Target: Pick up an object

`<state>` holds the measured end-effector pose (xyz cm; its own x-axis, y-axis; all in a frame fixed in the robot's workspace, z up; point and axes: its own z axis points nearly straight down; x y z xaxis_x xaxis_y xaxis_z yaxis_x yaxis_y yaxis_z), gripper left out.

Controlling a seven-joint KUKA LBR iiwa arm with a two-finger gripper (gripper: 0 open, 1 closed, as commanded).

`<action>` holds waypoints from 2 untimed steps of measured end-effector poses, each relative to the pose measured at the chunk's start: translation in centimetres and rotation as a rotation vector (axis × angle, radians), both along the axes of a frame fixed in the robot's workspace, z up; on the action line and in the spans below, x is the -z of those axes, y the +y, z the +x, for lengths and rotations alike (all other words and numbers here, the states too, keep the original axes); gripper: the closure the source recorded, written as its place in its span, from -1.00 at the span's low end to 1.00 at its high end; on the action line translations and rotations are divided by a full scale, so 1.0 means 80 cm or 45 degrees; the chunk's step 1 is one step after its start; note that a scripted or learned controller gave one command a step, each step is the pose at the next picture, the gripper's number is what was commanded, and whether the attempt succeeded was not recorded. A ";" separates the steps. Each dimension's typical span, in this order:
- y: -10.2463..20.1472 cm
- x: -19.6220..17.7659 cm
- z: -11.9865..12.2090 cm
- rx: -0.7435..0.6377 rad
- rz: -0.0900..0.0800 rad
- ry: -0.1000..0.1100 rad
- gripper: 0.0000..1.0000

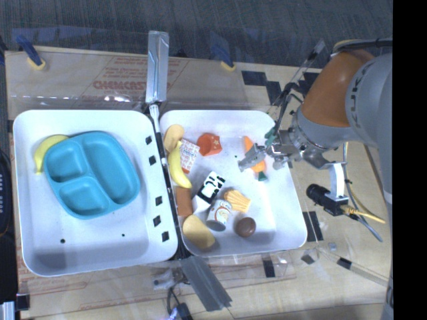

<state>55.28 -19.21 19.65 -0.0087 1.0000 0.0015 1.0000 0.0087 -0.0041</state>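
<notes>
Carrot, small and orange with a green end, lies in the right bin near its right wall, and looks like the likeliest target, since it sits directly at the gripper. The metal fingertips overlap it from the right, but whether they stand wide, narrow, or closed on it I cannot tell from this slant. The step in hand seems to be the approach or the grasp itself; nothing looks lifted clear of the bin floor.

Just left of the carrot sits a red piece, and further left a banana lies along the bin's left wall beside a small printed packet. Toward the near side are a black-and-white block, a yellow ridged piece, a small can, a brown ball and a tan rounded piece. The left bin holds a blue divided tray with a yellow item at its far left edge.

The next move calls for the fingers to straddle the carrot squarely, close, then rise straight up, away from the wall.
</notes>
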 end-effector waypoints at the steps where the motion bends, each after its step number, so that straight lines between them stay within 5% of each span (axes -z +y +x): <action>1: 0.029 0.100 -0.068 -0.116 0.002 0.005 -1.00; 2: 0.050 0.088 -0.095 -0.096 0.000 -0.002 -1.00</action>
